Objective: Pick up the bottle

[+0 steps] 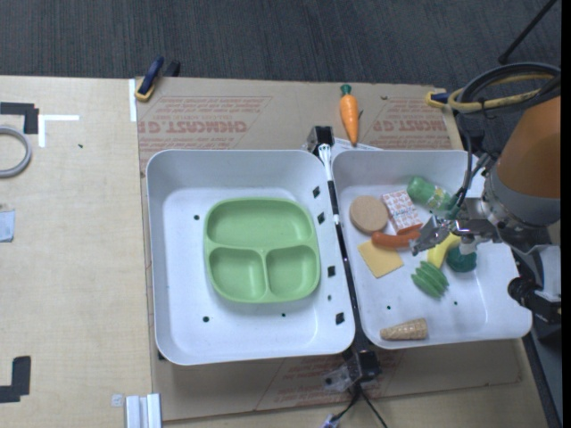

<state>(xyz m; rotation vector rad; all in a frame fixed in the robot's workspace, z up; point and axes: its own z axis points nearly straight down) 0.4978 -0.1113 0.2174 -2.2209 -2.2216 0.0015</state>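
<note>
Camera view: claw (pixel 439 235) low in the right bin (pixel 500 324), beside the green bottle (pixel 426 191); finger spread impossible to tell.

Floor: dark grey carpet (pixel 268 16) fills the top of the view, beyond the bench.
Bench: pale wooden top (pixel 62 283), with black tape marks (pixel 20 114) and white tape marks near its left edge.
Cardboard: a brown printed sheet (pixel 232 114) lies flat on the bench, under both bins.
Clamp: a blue and yellow clip (pixel 149 78) sits at the sheet's upper left corner.
Light: even, with soft shadows.
</note>
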